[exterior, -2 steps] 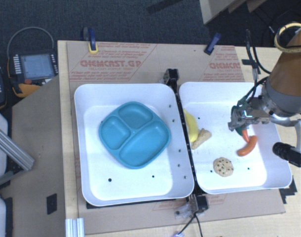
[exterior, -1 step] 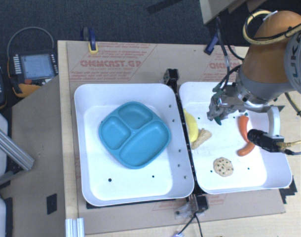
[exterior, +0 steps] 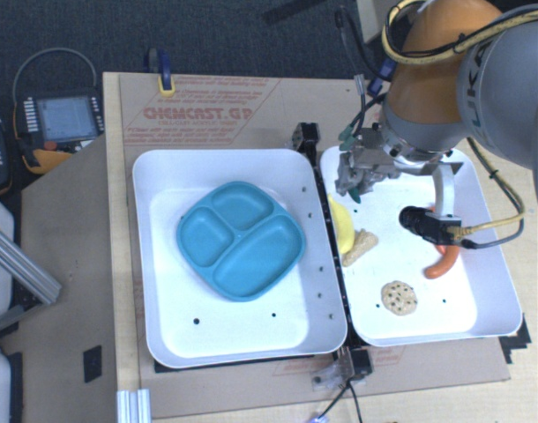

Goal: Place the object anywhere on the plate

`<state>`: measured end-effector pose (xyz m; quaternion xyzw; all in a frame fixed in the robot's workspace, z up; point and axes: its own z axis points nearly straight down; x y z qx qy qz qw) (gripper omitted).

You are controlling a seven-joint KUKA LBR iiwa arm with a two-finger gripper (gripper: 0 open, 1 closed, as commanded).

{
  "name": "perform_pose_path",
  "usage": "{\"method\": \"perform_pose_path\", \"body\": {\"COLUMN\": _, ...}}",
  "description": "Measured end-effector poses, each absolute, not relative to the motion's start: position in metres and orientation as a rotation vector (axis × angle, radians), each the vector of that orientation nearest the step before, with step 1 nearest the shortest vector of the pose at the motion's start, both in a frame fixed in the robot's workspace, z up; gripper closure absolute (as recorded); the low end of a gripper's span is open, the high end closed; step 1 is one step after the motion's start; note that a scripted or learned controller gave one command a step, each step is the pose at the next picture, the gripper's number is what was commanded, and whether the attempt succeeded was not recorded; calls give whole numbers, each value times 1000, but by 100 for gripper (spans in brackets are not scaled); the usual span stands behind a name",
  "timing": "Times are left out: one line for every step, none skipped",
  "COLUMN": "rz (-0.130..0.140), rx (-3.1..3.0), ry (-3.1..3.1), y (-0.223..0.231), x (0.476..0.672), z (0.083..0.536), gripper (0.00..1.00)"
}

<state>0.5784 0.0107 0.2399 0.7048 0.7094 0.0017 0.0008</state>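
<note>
A blue plate (exterior: 241, 239) with three compartments lies in the middle of the left bin (exterior: 168, 329). In the right bin (exterior: 485, 311), a yellow banana-shaped piece (exterior: 342, 226) rests against the left wall, and a beige chunk (exterior: 362, 245) touches its lower right side. My gripper (exterior: 350, 186) hangs over the right bin's upper left part, just above the top end of the yellow piece. Its tip is small and dark against the bin, and nothing shows in it.
A round speckled cookie (exterior: 399, 297) sits in the lower middle of the right bin. An orange-red sausage (exterior: 441, 263) lies toward the right side. The ridge between the two bins (exterior: 332, 263) separates the gripper from the plate.
</note>
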Motion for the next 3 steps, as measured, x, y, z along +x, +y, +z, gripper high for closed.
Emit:
{"method": "perform_pose_path", "body": {"rz": 4, "rx": 2214, "ry": 2228, "y": 66, "x": 605, "z": 226, "gripper": 100}}
{"method": "perform_pose_path", "body": {"rz": 6, "rx": 2214, "ry": 2227, "y": 113, "x": 636, "z": 228, "gripper": 100}}
{"method": "perform_pose_path", "body": {"rz": -5, "rx": 2224, "ry": 2222, "y": 107, "x": 624, "z": 218, "gripper": 100}}
